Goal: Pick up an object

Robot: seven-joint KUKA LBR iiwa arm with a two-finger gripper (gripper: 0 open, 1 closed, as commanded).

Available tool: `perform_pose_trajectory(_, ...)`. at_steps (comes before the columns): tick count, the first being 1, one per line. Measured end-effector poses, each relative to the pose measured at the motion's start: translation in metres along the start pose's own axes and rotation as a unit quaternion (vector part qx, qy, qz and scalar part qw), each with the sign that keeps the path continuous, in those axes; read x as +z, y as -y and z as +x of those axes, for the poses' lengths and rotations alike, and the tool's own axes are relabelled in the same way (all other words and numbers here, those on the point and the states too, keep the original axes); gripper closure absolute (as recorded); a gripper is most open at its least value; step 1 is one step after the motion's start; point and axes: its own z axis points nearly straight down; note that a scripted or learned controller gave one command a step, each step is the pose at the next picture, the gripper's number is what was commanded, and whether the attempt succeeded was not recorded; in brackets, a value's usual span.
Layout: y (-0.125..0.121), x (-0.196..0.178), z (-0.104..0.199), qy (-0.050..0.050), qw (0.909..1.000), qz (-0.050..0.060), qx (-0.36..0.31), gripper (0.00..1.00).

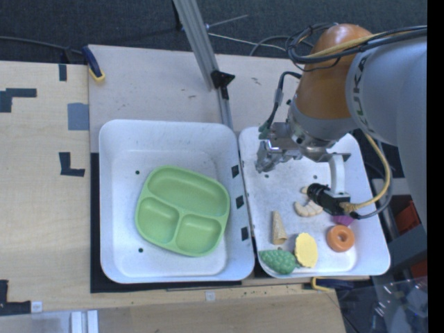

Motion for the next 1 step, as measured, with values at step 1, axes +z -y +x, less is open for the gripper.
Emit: perform_pose_trajectory(1,0.0121,-0.0041,0.053,0.0,1.0,0.001,0.0,1.0)
